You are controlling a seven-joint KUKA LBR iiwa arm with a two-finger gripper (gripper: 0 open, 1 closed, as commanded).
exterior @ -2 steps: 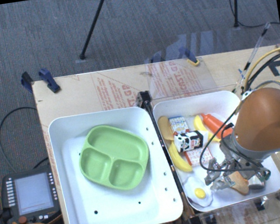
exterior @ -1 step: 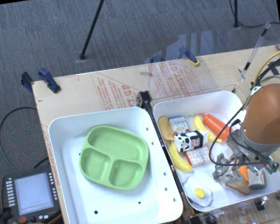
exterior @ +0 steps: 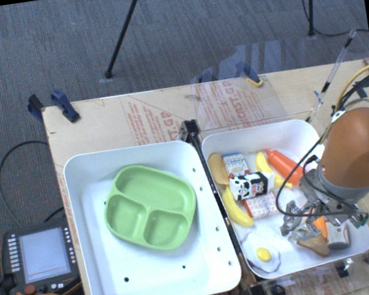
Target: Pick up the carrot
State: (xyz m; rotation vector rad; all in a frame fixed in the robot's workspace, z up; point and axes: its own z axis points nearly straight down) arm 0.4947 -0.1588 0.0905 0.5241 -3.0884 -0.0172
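Carrot waiting in the right bin while the arm works low at that bin's near right corner.

Carrot (exterior: 285, 161) lies slanted toward the far side of the right bin (exterior: 297, 127), just right of a small banana (exterior: 263, 163) and well apart from the gripper (exterior: 306, 221), which hangs over a clutter of small items near the front wall; whether it is spread or pressed together I cannot tell. A cow-print carton (exterior: 249, 184), a long banana (exterior: 235, 206) and a fried egg (exterior: 264, 253) crowd the space between. The likely trouble is a grab in the wrong spot, since a small orange piece (exterior: 319, 224) sits right under the tool and could be taken for the target. A cable crossing over the carrot might also snag. The green plate (exterior: 151, 207) sits in the left bin (exterior: 84, 194).
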